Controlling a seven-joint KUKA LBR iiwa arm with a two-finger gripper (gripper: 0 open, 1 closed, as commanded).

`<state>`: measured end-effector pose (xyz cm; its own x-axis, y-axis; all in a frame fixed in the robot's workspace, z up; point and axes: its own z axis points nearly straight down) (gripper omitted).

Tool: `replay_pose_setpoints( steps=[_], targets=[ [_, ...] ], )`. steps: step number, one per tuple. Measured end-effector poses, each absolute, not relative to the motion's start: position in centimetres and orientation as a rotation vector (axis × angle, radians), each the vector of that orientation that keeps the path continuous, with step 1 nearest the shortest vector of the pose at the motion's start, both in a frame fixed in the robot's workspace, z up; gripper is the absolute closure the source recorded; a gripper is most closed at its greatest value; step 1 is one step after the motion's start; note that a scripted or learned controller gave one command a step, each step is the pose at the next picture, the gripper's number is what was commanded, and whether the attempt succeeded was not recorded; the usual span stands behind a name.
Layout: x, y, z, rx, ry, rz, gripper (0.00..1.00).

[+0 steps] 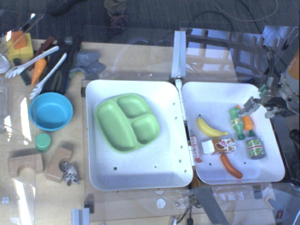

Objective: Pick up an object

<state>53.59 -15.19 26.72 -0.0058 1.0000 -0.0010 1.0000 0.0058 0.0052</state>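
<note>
The right bin holds a yellow banana, a green bottle, a small orange carrot, a green-labelled can, a red and white carton and a red sausage. My gripper hangs over the bin's right side, just above and to the right of the bottle and carrot. It stands open, with nothing between its fingers. The grey arm comes in from the right edge.
The left bin carries a green divided plate. On the bench to the left lie a blue bowl, a green cap, wooden blocks and white utensils. A metal divider stands between the bins at the back.
</note>
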Motion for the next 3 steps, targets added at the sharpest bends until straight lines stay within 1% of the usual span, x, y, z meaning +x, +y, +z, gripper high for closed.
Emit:
replay_pose_setpoints(
  steps=[1, 2, 3],
  targets=[
    [55.0, -18.6, 9.8, 2.004, 2.406, 0.009, 0.0],
    [55.4, -18.5, 11.0, 1.995, 2.404, 0.015, 1.0],
    [63.2, -12.1, 19.9, 2.087, 2.338, 0.009, 1.0]
  ],
)
